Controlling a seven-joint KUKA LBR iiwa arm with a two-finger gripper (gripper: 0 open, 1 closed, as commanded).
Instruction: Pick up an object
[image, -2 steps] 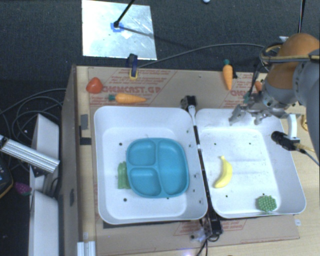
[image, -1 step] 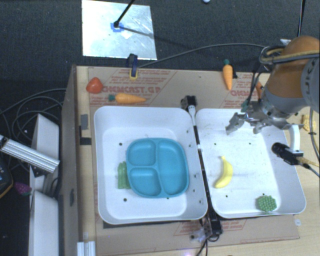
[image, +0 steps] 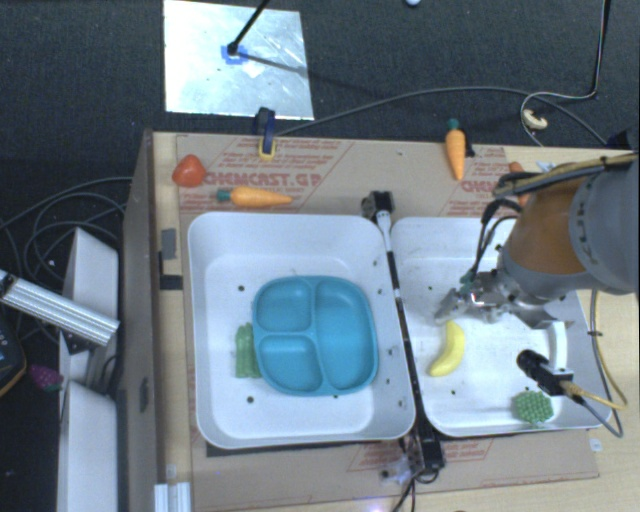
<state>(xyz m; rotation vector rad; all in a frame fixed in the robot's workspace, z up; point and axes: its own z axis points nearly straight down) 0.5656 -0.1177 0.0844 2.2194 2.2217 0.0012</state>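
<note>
Lying just below the open, empty fingers (image: 458, 303): a yellow banana (image: 448, 351).

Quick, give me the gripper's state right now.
Gripper: in the right bin, just above the banana; nothing shows between its fingers, and open or shut cannot be told.

The arm (image: 600, 225) is grey with an orange band (image: 545, 235); black cables (image: 490, 245) run down to its metallic pincer (image: 462, 303).
</note>
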